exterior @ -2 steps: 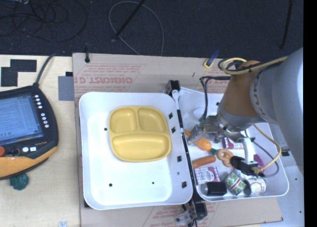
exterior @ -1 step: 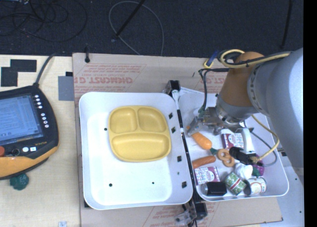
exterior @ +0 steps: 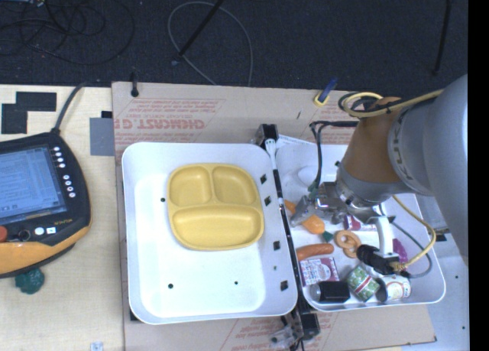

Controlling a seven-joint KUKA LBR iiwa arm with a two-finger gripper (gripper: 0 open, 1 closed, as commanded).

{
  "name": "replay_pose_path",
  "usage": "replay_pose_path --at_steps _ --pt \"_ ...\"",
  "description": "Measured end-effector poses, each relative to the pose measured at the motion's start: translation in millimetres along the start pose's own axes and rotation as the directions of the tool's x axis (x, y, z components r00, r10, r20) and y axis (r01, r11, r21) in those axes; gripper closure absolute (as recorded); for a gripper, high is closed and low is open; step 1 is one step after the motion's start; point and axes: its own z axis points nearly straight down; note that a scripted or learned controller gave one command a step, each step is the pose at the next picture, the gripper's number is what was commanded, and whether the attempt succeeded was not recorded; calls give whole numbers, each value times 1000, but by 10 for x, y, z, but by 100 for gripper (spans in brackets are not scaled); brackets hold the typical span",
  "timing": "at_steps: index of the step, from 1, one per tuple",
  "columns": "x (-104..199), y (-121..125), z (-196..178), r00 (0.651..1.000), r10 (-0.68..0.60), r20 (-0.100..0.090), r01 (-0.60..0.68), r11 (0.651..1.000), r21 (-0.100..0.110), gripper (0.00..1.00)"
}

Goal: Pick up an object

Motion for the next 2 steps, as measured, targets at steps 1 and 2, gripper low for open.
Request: replay_pose_path --at_steps 1,2 --pt "7 317 3 1000 0 1 0 1000 -2 0" --pt "-59 -64 -2 1000 0 0 0 1000 0 0"
